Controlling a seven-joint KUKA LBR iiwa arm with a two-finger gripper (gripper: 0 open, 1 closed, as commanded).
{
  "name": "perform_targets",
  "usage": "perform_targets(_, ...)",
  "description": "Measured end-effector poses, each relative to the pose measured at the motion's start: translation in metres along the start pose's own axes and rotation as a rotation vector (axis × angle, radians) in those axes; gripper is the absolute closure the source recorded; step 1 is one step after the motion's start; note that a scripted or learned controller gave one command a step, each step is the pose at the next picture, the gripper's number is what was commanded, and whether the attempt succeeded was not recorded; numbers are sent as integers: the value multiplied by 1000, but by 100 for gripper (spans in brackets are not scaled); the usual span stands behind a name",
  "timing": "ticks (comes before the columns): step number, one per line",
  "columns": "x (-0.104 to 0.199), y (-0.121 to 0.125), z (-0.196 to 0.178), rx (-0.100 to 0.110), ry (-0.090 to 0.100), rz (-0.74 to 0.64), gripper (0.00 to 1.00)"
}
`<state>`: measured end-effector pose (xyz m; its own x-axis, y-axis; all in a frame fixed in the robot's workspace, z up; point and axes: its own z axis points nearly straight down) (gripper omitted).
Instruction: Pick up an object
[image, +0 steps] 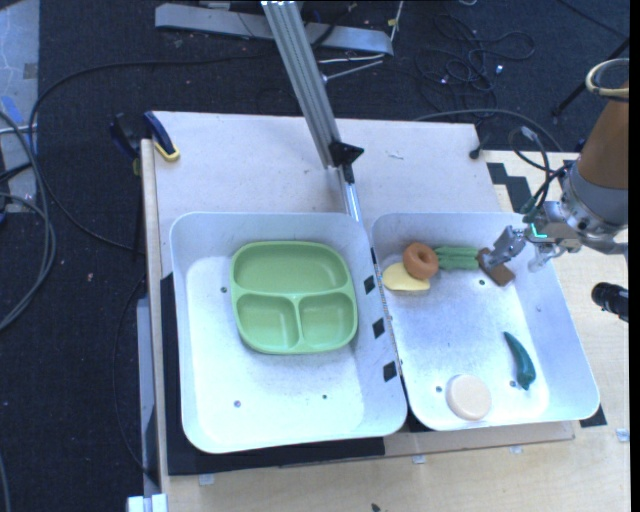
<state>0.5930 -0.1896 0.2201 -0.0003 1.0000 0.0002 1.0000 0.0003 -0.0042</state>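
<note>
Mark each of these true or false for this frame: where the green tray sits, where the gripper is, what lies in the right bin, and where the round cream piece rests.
1. The green divided tray lies in the left bin. True.
2. The gripper hangs over the left bin. False: it is over the upper part of the right bin, by a small brown piece.
3. A brown ring leans on a yellow piece in the right bin. True.
4. The round cream piece sits in the green tray. False: it lies near the right bin's lower edge.
5. A teal pepper-like piece lies in the right bin. True.
</note>
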Motion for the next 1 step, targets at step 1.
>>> perform_targets(1,0,1,-2,-4,-1,-1,0)
